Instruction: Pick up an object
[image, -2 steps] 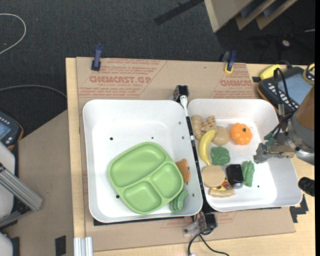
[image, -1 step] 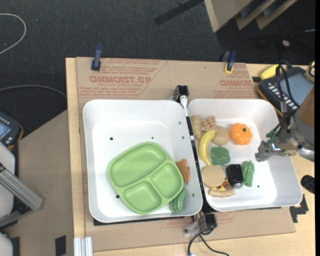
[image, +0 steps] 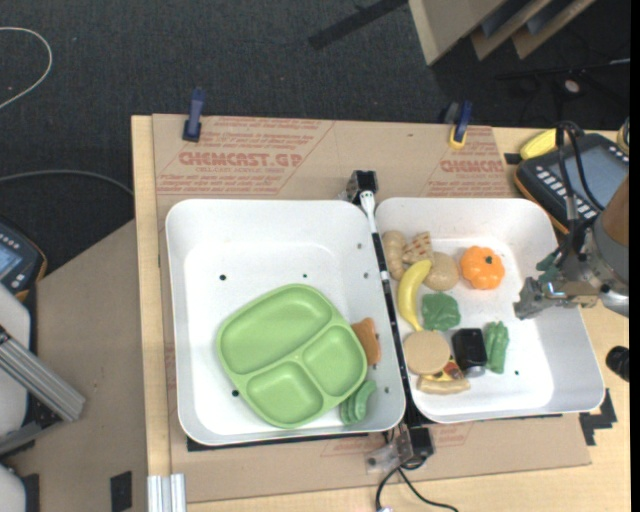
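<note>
The right bin (image: 530, 225) holds several toy foods: an orange pumpkin (image: 482, 268), a yellow banana (image: 411, 291), a green broccoli piece (image: 440, 311), a tan ginger-like piece (image: 395, 252), a waffle-like piece (image: 419, 246), a round burger bun (image: 427, 352), a black block (image: 468, 349), a green pepper (image: 496, 345) and a pizza-like slice (image: 445, 381). My gripper (image: 534, 298) hovers at the right side of this bin, right of the pumpkin, with nothing seen between its fingers.
The left bin (image: 200, 240) holds a green divided plate (image: 290, 355), an orange-brown piece (image: 368, 340) at its right edge and a green item (image: 357, 401) near the front. A yellow-and-black pendant (image: 570, 170) lies at the back right. Clamps (image: 193, 115) hold the board.
</note>
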